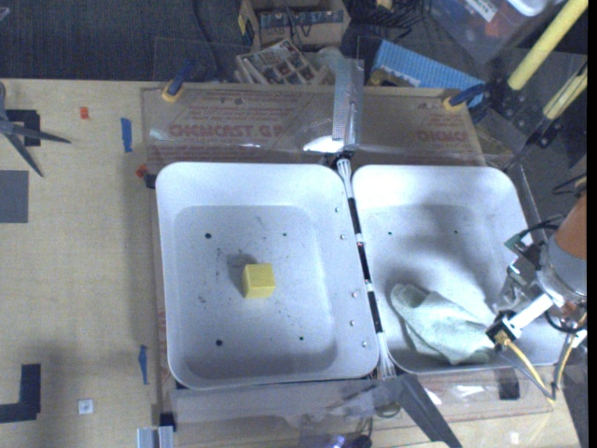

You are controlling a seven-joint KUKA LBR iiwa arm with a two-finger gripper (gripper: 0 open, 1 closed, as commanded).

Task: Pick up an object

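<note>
Gripper sat at the right side of the right bin, over its near corner. It was just beside a crumpled pale cloth that lay against that bin's near wall. Jaw state was hidden from this angle, so couldn't tell whether it was open, closed or had hold of anything. 1 yellow cube lay near the middle of the left bin, well apart from the gripper.
</note>
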